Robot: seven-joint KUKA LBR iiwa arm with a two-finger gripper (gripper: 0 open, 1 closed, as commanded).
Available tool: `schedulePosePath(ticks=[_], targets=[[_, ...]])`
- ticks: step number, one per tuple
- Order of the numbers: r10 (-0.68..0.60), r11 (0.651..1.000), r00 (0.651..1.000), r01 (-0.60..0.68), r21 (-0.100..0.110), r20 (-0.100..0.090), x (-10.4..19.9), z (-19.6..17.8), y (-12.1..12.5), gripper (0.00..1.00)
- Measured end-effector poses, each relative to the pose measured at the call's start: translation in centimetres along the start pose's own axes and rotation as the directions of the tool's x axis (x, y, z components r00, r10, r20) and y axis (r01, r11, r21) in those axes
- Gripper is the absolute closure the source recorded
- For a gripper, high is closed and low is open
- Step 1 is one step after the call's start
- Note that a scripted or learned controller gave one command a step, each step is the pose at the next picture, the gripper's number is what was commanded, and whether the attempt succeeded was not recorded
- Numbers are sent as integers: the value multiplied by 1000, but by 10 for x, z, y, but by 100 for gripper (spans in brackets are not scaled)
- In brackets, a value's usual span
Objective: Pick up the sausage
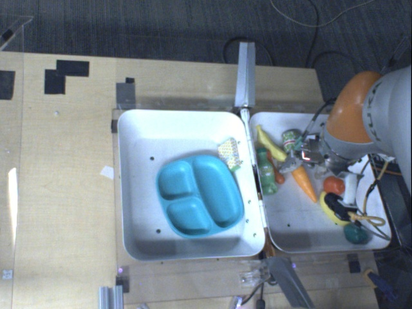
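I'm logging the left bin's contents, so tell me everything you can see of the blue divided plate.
The blue divided plate is a glossy turquoise tray, plastic by its look, with rounded corners and three compartments: one long one along its right side and two smaller ones on the left. It lies flat, right way up and turned at a slant, on the floor of the left white bin, slightly toward the front. Nothing lies in it. A small patterned piece sits close by its upper right corner.

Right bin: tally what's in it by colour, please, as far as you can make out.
Right bin, as far as it can be made out:
Yellow: 2 (banana-like piece, curved piece)
Green: 2 (bottle, round item)
Orange: 1 (carrot)
Red: 1 (round item)
Teal: 1 (ball)
Total: 7
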State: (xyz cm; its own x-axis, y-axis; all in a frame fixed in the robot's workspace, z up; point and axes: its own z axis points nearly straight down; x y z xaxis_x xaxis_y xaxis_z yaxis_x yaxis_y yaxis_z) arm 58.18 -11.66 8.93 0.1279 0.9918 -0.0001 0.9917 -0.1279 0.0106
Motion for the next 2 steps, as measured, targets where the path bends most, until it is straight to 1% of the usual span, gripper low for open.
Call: schedulePosePath(ticks=[1, 2], targets=[[-17, 1000, 1000, 17, 4, 0, -35, -89, 1, 0], [156, 988, 988, -156, 7, 1, -68, -45, -43, 0]])
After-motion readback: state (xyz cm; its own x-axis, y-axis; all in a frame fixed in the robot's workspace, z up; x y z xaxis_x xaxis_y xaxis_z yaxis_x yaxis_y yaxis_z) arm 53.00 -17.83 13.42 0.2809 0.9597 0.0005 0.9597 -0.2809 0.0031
